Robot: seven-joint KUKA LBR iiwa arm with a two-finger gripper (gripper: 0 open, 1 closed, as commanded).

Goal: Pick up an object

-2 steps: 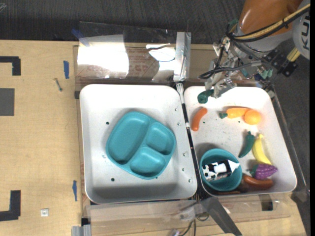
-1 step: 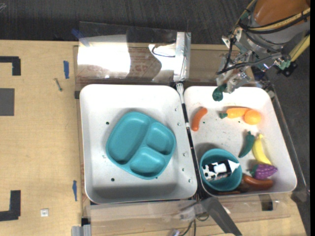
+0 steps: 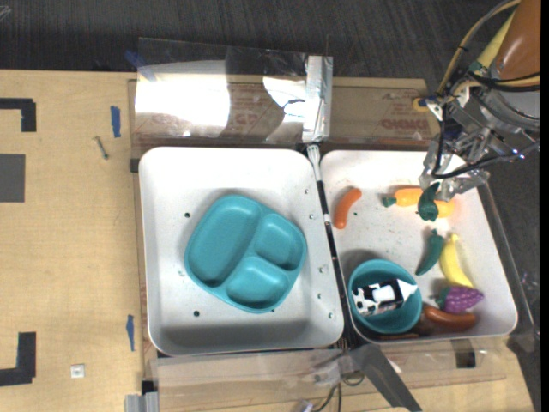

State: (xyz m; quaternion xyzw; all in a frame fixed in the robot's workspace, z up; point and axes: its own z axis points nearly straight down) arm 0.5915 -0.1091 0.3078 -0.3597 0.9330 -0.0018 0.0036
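Two shallow white bins sit side by side on a tan tabletop [image 3: 60,256], seen from above at a slant; the left bin [image 3: 163,178] holds a teal divided plate [image 3: 245,252] at its centre; the right bin [image 3: 497,256] holds a scatter of toy foods. A grey arm with an orange band [image 3: 521,41] reaches in from the upper right of the frame; its claw [image 3: 439,191] hangs at the upper right of the right bin, directly over an orange carrot toy [image 3: 410,197] with a green top; whether the claw is spread or pressed together I cannot tell, as cables and glare blur it. An orange sausage-shaped toy [image 3: 345,206] lies near the bin's upper left; a green pepper [image 3: 431,252] and a yellow banana [image 3: 455,261] lie lower right; purple grapes [image 3: 461,299] rest near a teal bowl [image 3: 384,297] holding a black-and-white toy [image 3: 377,295]. The pick looks unfinished; nothing appears lifted clear of the bin; closing on the carrot and raising it seem to be what is left.
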